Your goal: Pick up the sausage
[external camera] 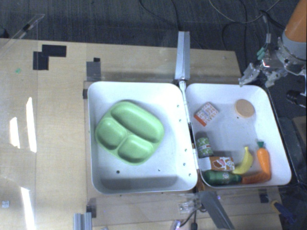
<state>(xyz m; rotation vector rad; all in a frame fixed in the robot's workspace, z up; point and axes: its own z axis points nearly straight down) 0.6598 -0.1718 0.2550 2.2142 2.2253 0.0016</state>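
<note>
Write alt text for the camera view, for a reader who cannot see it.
The gripper hovers over the top right corner of the right bin, which holds toy food: a sausage, carrot, banana, round biscuit, cans and small cartons. The left bin holds a green divided plate.

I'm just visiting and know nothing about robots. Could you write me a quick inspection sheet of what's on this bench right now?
Surface: wooden bench bearing a left bin and a right bin.
Job's things: sausage lies at the right bin's near edge, beside the carrot.
Clutter: green divided plate in the left bin; banana, small can, cookie, snack box.
Grippers: gripper hovers above the right bin's far corner.
Cables: black cables on the floor.
Surroundings: dark carpet.
</note>
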